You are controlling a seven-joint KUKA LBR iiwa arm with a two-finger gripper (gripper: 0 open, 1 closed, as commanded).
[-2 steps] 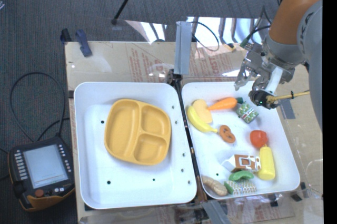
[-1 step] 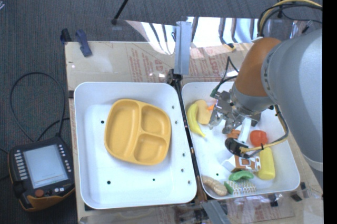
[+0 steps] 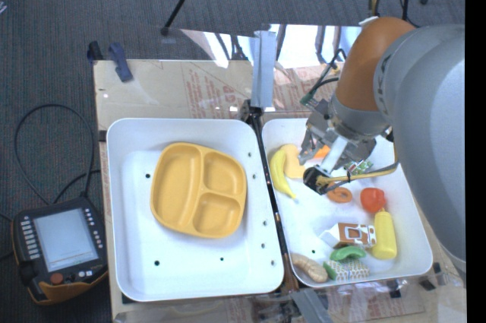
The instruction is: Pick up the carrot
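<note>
Two shallow white bins are seen side by side on the bench (image 3: 152, 90): the left white bin (image 3: 125, 238) fills the centre-left of the frame, and the right white bin (image 3: 414, 234) lies toward the centre-right. A yellow plastic plate with three compartments (image 3: 199, 190) is set in the left bin, slightly above its middle.

The grey arm with the orange band (image 3: 380, 55) is seen coming in from the upper right, and its tool (image 3: 325, 162) is lowered into the upper part of the right bin. Whether the tool is released or clenched cannot be told from this view. A small orange piece, apparently the carrot (image 3: 323, 153), is seen right at the tool, just right of a yellow banana (image 3: 282, 169); whether it is grasped cannot be told.

Below the tool, an orange ring-shaped slice (image 3: 341, 194) lies on the bin floor, with a red tomato-like piece (image 3: 372, 199) just to its right. Lower right, a yellow squeeze bottle (image 3: 385, 234) lies beside a small brown and white carton (image 3: 354, 235). Near the lower edge of the bin, a green leafy piece (image 3: 346, 256) and a tan potato-like piece (image 3: 310, 267) are found. A handheld control pendant with a grey screen (image 3: 59, 244) is seen at the lower left of the frame, off the bench.
</note>
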